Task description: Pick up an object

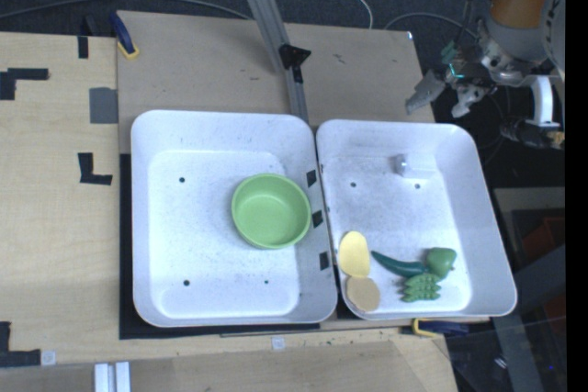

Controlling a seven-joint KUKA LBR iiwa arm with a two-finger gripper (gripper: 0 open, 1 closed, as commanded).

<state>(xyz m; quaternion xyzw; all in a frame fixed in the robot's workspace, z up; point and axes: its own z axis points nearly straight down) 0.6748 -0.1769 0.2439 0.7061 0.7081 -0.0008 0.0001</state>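
The gripper (pixel 445 99) hangs above the far right corner of the right bin (pixel 478 197), outside its rim and well above the bench (pixel 211 60). Its two fingers stand apart with nothing between them, so it is open and holds no object.

The things it could pick lie elsewhere. In the left bin (pixel 156 197) a green bowl (pixel 270 211) sits upright near the middle, a little toward the right wall. In the right bin the other objects are gathered along the near edge: a yellow oval piece (pixel 354 253) just by the left wall, a tan round piece (pixel 364 293) just nearer than it and touching or almost touching it, a dark green long piece (pixel 397 264) running right from the yellow one, a green rounded piece (pixel 441 260) at its right end, and a green bumpy piece (pixel 422 288) just nearer than those two. A small grey item (pixel 401 164) lies alone in the far part of the right bin; what it is I cannot tell.

As I judge it, the task is at its start: nothing is lifted, and the gripper is well apart from every object. Left to do are choosing a target, moving over it, descending, closing and lifting. The cluster is crowded, so a clean grasp there may be awkward.
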